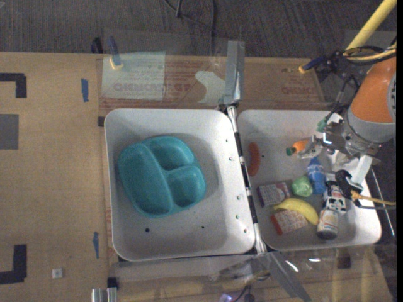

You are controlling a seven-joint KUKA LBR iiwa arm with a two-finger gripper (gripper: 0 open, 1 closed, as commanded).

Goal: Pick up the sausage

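The sausage (253, 158) is a small orange-red link. It lies lengthwise at the left side of the right bin (277, 123), close to the wall shared with the left bin. My gripper (330, 148) hangs over the right part of the same bin, well to the right of the sausage and apart from it. It sits under the orange-banded wrist, above a cluster of small items. Nothing shows held in it.
Near the gripper are an orange carrot-like piece (298, 148), a blue bottle (316, 175) and a green item (302, 186). A banana (300, 209), two flat packets (274, 193) (289, 221) and a small bottle (327, 221) lie toward the front. A teal divided plate (161, 175) sits in the left bin (119, 128).
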